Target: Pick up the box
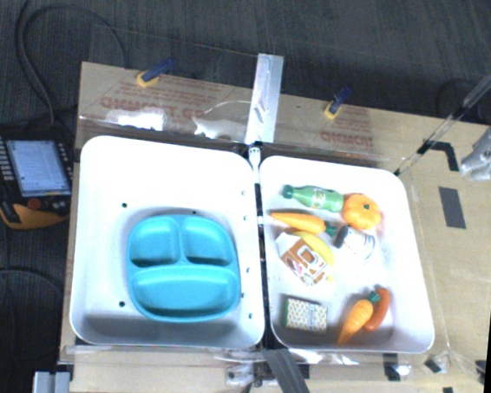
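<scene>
1. The counter (463, 284) is light wood, seen at a slant from above.
2. Two shallow white bins sit on it side by side, touching: the left bin (103, 220) and the right bin (412, 270).
3. Two clips, one yellow-and-blue (155, 72) and one yellow (334, 106), sit at the counter's far edge.

Both bins (95, 219) are plain white. The divided plate (184, 266) is bright turquoise. The bottle (313, 196) is green beside an orange pumpkin (362, 212). At the bottle's six o'clock, a yellow banana (299, 222) and a white box (306, 260) with orange-brown print. The small box (305, 314) is speckled green-grey, and the carrot (356, 318) is orange.
</scene>
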Tool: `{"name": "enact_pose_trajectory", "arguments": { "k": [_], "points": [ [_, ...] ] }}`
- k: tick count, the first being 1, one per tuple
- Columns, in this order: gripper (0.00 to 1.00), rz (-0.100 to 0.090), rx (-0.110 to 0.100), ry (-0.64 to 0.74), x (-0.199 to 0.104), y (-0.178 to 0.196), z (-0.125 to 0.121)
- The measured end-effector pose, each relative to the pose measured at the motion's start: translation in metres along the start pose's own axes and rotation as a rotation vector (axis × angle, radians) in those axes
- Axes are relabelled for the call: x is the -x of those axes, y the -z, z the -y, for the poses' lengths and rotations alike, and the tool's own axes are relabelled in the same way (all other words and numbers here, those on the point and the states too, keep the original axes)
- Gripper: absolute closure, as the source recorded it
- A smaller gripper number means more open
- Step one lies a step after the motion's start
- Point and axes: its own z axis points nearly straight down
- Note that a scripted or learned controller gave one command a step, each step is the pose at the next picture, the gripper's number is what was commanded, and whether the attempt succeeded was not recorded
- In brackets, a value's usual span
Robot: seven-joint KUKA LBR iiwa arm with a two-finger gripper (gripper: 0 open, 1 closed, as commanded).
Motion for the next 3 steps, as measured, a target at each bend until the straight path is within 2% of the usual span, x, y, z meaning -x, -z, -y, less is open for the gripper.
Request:
{"name": "enact_pose_trajectory", "arguments": {
  "k": [3],
  "points": [
    [1.0,0.012,-0.003,0.001,0.0,0.027,-0.002]
  ]
}}
